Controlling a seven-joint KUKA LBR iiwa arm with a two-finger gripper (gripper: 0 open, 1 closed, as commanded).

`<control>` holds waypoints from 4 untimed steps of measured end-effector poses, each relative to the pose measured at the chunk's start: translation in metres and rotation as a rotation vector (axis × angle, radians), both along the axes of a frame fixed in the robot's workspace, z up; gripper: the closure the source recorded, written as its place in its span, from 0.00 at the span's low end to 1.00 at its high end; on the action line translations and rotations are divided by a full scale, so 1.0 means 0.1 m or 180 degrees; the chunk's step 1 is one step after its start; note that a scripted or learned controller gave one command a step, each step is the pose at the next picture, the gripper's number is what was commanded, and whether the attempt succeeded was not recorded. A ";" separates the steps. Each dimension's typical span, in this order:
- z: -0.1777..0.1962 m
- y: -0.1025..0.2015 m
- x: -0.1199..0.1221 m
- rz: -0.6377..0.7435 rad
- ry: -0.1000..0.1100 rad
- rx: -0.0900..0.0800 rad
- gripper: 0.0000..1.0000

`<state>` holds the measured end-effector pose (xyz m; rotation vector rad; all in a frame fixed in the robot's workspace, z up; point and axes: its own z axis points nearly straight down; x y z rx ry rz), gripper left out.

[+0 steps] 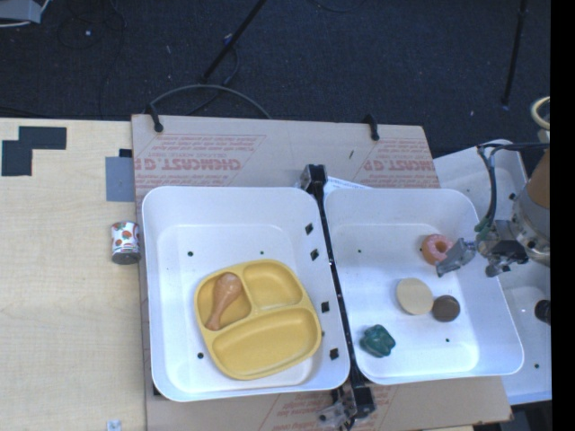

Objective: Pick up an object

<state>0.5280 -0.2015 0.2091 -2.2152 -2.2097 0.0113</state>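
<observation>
Bench (pixel 63 330) at front, pale wood, with cardboard sheet (pixel 269 155) under both bins. Left bin (pixel 171 241) holds yellow divided tray (pixel 269 344), sitting toward bin's 6 o'clock; brown drumstick-shaped piece (pixel 223 299) lies in tray's 10 o'clock compartment, other compartments bare. Small patterned can (pixel 125 241) lies on its side on bench just off left bin's 9 o'clock edge.

Right bin (pixel 386 218) holds four candidate objects. Green crumpled lump (pixel 378 339) nearest, at bin's 7 o'clock, close to the divider between bins. Beige disc (pixel 415 296) around bin centre, dark brown round piece (pixel 446 309) touching or just beside it at its 4 o'clock; can't tell if they make contact. Pink ring-shaped object (pixel 435 247), doughnut-like, sits at bin's 2 o'clock.

Gripper (pixel 474 257) comes in over right bin's 3 o'clock rim. One grey finger (pixel 454 257) sits just beside pink ring at its 4 o'clock, maybe touching. Second finger toward the wrist, well apart from first, so jaws look spread wide with nothing between them. Pink ring is outside the gap, not gripped. Black cable (pixel 490 182) loops up from wrist area.

Farther back: dark carpeted floor (pixel 314 52) with cables and stand legs. Grey and dark blue flat patches (pixel 36 146) on bench at far 9 o'clock.
</observation>
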 end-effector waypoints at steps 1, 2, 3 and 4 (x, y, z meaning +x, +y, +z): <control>0.06 0.00 0.03 0.0008 -0.0035 -0.0008 0.00; -0.46 0.02 0.12 0.0010 -0.0022 -0.0003 0.00; -0.95 0.10 0.16 0.0013 -0.0022 -0.0002 0.00; -1.23 0.11 0.16 0.0006 -0.0033 -0.0008 0.00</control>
